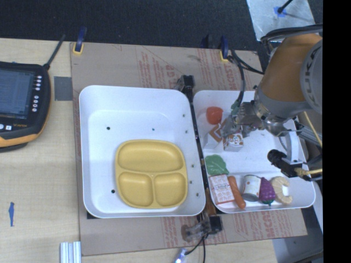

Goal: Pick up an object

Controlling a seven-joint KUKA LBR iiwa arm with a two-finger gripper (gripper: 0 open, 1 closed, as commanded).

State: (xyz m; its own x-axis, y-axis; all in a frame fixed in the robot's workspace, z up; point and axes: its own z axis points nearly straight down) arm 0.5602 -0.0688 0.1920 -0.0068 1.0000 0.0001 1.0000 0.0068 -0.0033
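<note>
Far left of frame: a black-and-orange teach pendant (pixel 19 104) lies on the bench, screen dark, no text readable. Cardboard sheet (pixel 137 64) under both bins bears faint red printing, not legible.

Left bin (pixel 93 108): a yellow 3-compartment tray (pixel 152 173) sits in its lower middle part.

Right bin (pixel 299 200), along the lower edge, left to right: green item (pixel 215 164), white packet with red print (pixel 220 189) (writing too small to read), orange carrot (pixel 237 192), small can (pixel 252 187), purple item (pixel 266 190), pale ring-shaped item (pixel 283 189). An orange-red item (pixel 214 114) lies in the upper left of this bin.

The gripper (pixel 234 131) is low over the right bin's middle, at a small white carton with red label (pixel 234 142). Cannot tell whether the fingers are wide, narrow or gripping.
</note>
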